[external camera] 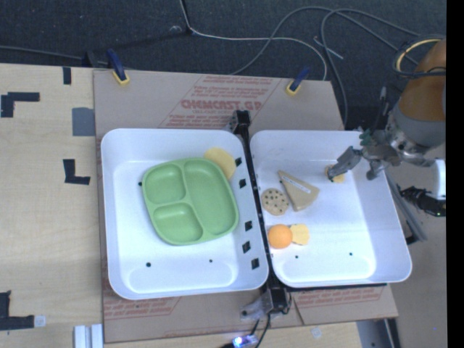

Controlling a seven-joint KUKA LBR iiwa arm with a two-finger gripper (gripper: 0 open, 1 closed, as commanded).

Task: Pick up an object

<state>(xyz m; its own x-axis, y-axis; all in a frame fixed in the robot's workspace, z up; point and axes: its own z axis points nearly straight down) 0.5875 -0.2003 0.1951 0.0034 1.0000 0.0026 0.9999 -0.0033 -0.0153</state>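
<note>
My gripper (357,171) hangs over the upper right part of the right bin (377,267), open, with nothing between its fingers. A small yellow bit (338,179) lies just under the left fingertip (338,170). Left of the gripper a tan wedge (299,191) rests on the bin floor, with a round speckled cookie (274,201) beside it. Nearer the front sit an orange ball (280,236) and a small yellow piece (299,234) touching it.
The left bin (119,267) holds a green divided plate (190,200) and a yellow lump (222,160) at the plate's upper right corner. A black divider (250,201) runs between the bins. Cables (290,27) lie behind the bench.
</note>
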